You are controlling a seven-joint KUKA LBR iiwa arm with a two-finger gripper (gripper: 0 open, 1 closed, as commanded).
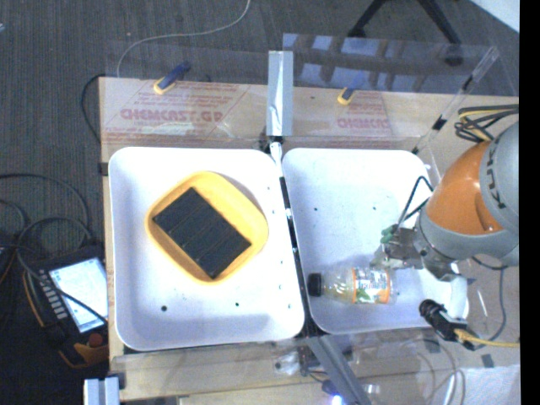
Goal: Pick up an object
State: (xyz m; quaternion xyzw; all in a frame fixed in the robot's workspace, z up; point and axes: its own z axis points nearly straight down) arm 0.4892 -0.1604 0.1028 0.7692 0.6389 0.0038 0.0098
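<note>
Bottle: a small clear plastic bottle [354, 286] with a dark cap and an orange-and-green label lies on its side near the front edge of the right bin [354, 184], cap pointing toward the divider between the two bins.
Long axis: it runs roughly left to right across the view, almost parallel to the bin's near wall.
Arm: the grey arm [472, 218] with its orange band leans in from the right, its wrist low over the bin's right-hand front corner.
Jaws: the gripper [395, 251] sits just above and to the right of the bottle's base end, close to touching; whether the jaws stand apart or together cannot be told from this angle.
Key relation: the bottle lies to the left of and slightly nearer than the jaws, so a grasp would likely need a short shift toward the label and closure across the narrow width.
Left bin [135, 310]: a yellow dish [245, 205] holding a dark ribbed pad [201, 231] rests well apart from the arm.
Tabletop [186, 116]: printed board beyond both bins.
</note>
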